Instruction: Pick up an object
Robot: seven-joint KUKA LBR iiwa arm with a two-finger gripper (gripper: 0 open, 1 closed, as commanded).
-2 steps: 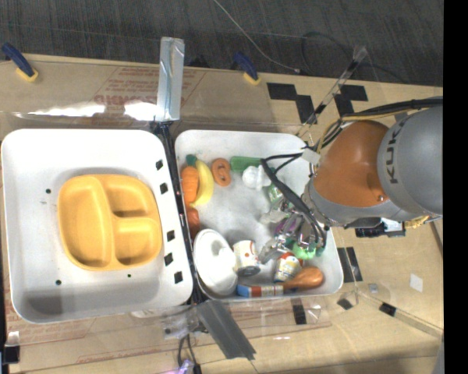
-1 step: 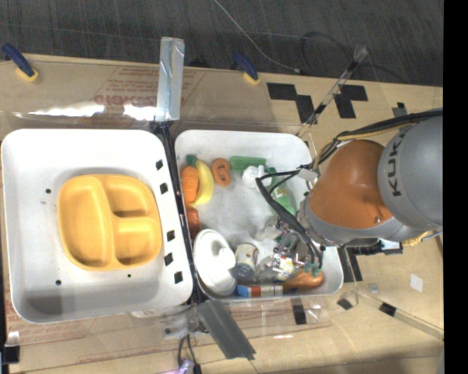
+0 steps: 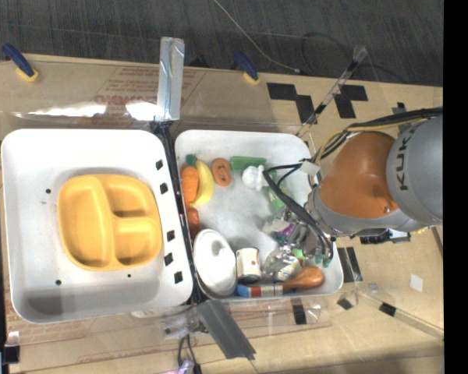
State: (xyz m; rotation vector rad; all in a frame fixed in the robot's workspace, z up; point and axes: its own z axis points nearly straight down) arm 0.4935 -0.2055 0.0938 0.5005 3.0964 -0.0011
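We are looking down at a counter (image 3: pixel 390 318) carrying two white bins side by side. The left bin (image 3: pixel 31 209) is holding one yellow divided tray (image 3: pixel 109 220). The right bin (image 3: pixel 234 142) is holding the clutter.

The arm (image 3: pixel 374 181) is reaching in from the right, wrist hanging over the right bin's right-hand side. The tool (image 3: pixel 296 240) is sitting low among cables and small items there; we cannot tell how it is set, and nothing is showing as held.

Step in hand, as we are judging it: the descent onto a pick, not yet a lift. The next move is calling for a clean close on one item, then a straight rise clear of its neighbours.

Counting the right bin, large to small: one white bowl-like piece (image 3: pixel 213 257) at the near edge, one banana (image 3: pixel 203 184), one carrot (image 3: pixel 189 184), one green block (image 3: pixel 248 163), one brown bottle-like item (image 3: pixel 304 277) lying near the front corner, one small white can (image 3: pixel 248 263), one orange-brown oval (image 3: pixel 221 172), and one marker-like stick (image 3: pixel 259 290). The pile right under the wrist is too tangled for us to count.
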